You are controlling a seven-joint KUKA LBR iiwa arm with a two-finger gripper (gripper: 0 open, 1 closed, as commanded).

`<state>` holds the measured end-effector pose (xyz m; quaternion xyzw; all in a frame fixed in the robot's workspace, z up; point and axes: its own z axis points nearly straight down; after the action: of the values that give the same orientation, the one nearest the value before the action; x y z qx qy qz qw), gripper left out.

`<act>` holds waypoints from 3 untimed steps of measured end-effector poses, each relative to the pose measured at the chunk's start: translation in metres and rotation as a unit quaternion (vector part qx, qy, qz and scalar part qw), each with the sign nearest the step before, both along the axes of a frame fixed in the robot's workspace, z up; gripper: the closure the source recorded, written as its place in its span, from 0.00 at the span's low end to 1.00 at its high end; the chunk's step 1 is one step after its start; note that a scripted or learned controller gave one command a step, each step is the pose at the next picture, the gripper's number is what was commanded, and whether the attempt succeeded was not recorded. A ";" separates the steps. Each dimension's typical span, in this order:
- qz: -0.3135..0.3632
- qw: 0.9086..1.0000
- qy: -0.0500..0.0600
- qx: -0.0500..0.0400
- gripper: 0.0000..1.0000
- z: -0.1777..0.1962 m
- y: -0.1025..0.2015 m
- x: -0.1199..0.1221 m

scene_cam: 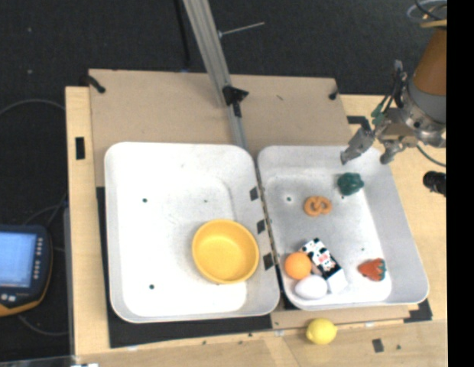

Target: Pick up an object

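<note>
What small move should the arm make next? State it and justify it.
Probably lower the gripper slightly toward the small dark green object in the right white bin. Its fingers look spread and bare, hanging over the bin's far edge, and that object lies nearest, apart from the others.

Arm [428,67]: cut off at right edge of frame, upper right; only orange band and wrist visible. Handheld screen unit [19,270] at lower left: cropped by left edge. Small black-and-white item [321,257], lower part of right bin [401,228]: print too small to identify. White object [311,287] beside it: shape unclear.
</note>
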<state>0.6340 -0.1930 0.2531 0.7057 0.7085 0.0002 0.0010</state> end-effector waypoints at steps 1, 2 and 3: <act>0.000 1.000 0.000 -0.001 0.00 0.000 0.000 0.000; -0.002 1.000 0.003 -0.001 0.00 -0.048 -0.001 -0.010; -0.001 1.000 0.003 -0.001 0.00 -0.100 0.002 -0.002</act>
<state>0.6324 -0.1914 0.1531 0.7063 0.7079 -0.0023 -0.0002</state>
